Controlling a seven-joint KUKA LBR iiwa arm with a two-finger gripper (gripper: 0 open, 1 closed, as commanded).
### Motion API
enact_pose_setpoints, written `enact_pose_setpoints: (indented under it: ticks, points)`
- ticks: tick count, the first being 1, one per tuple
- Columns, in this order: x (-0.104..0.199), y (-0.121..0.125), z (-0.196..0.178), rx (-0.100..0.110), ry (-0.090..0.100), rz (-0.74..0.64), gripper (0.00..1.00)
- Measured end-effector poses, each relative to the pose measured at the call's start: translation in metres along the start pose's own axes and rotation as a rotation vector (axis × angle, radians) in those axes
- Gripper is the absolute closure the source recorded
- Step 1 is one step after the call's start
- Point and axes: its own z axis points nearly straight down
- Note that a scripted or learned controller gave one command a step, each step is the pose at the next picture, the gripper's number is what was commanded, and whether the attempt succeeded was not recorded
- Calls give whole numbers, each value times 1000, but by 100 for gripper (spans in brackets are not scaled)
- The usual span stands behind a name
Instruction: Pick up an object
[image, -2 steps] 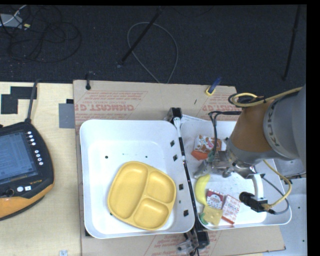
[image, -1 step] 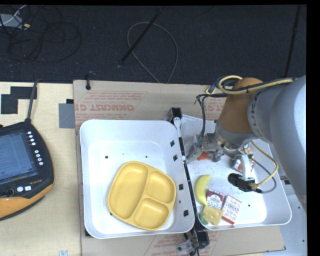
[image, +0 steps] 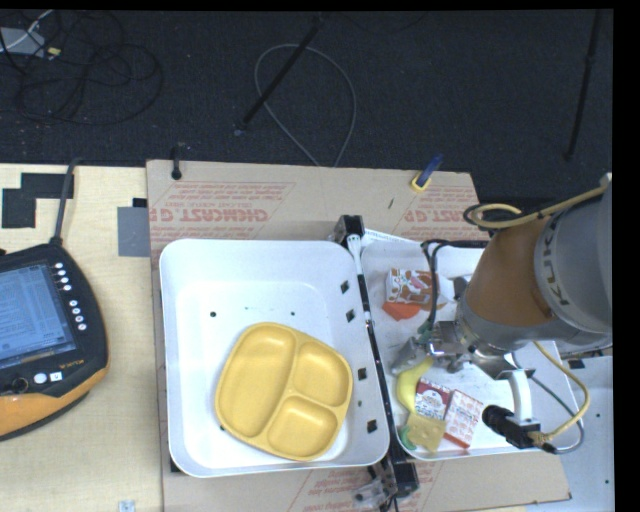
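Camera view: arm (image: 540, 270) reaches into right bin (image: 440, 452), gripper (image: 432, 350) low near bin's middle; cannot tell how wide pincer stands or whether it grips anything. Yellow object (image: 410, 385) and red-white packets (image: 445, 412) crowd near edge, just beside gripper. Another packet (image: 408, 290) toward far edge. Left bin (image: 200, 270): yellow divided plate (image: 283, 390) near its front right corner, far half open.

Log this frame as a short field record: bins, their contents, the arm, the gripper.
left bin: holds a yellow divided plate, lying flat
right bin: holds a red-and-white packet at the far end, a yellow item and red-and-white cartons at the near end
arm: reaches in from the right, over the right bin
gripper: low over the right bin, above the yellow item; finger state unclear
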Motion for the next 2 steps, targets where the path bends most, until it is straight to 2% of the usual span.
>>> enact_pose_setpoints:
  ticks: [1, 2]
  points:
    - [6, -23, 0, -4, -1, -3, 0]
    - [6, -23, -9, 0, 4, 3, 100]
